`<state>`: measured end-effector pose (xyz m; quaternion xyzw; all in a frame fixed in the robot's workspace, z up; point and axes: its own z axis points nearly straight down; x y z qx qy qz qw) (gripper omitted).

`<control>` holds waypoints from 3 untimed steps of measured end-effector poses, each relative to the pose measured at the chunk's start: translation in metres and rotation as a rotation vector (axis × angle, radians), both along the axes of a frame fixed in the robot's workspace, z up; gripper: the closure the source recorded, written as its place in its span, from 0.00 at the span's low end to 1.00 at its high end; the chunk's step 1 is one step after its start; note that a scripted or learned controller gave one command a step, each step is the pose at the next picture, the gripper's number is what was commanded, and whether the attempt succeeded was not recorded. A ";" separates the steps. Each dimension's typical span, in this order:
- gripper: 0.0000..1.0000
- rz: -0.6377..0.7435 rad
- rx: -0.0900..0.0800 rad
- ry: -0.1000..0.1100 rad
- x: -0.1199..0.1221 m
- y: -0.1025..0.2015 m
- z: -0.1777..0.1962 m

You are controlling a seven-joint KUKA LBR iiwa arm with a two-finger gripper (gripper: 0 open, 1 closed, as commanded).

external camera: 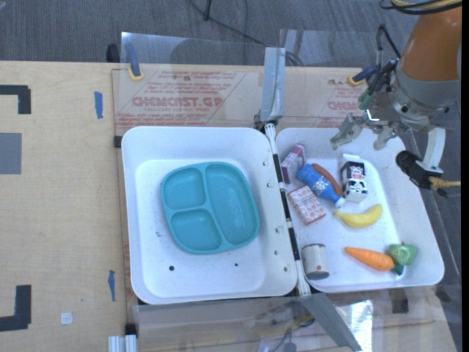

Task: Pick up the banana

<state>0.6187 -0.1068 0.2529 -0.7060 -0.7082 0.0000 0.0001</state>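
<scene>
The yellow banana [360, 216] lies in the right bin [421, 218], just below a small black-and-white milk carton [355, 177]. My gripper [364, 134] hangs over the bin's far edge, up and slightly right of the banana and well apart from it. Its fingers are spread open, one fingertip [344, 137] to the left and the other to the right, with nothing between them.
The right bin also holds a blue-and-orange bottle [320, 182], a pink carton [293, 158], a red-and-white packet [307, 204], a small can [315, 260] and a carrot [375, 259]. A teal divided plate [210, 206] sits in the left bin [143, 218].
</scene>
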 end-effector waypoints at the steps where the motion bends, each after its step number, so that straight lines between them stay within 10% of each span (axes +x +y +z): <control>1: 0.00 0.051 0.000 0.001 -0.066 -0.020 -0.117; 2: 0.00 0.215 -0.001 -0.006 -0.071 -0.083 -0.165; 3: 1.00 0.208 -0.008 -0.013 -0.070 -0.088 -0.153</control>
